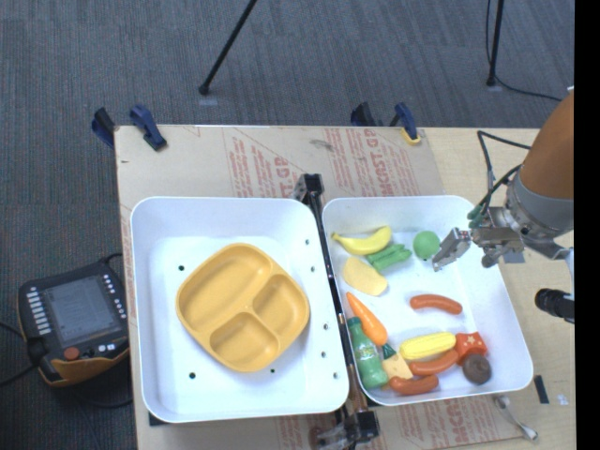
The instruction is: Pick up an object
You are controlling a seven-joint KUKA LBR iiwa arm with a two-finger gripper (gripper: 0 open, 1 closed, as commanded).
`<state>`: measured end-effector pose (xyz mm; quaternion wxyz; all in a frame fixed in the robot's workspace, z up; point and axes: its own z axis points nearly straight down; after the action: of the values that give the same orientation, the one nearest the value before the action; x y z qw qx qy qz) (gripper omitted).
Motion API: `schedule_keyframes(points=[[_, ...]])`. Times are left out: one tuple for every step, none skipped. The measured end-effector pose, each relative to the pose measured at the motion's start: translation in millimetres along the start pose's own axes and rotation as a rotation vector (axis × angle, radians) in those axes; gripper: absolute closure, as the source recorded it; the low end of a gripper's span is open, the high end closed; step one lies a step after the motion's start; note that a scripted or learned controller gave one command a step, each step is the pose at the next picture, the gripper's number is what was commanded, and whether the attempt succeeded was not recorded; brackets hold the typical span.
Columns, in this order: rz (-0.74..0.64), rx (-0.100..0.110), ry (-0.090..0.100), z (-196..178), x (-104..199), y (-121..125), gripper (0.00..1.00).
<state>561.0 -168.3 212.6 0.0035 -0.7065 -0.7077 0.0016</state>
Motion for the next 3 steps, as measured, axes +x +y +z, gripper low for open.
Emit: schedule_keyframes(points=[[-0.260,0.001,0.003,128,-44,-28,0.00],[-0.143,-0.001,0.000,128,17,-8,0.00],[-0.140,0.004,0.003,121,17,-9,1.00]])
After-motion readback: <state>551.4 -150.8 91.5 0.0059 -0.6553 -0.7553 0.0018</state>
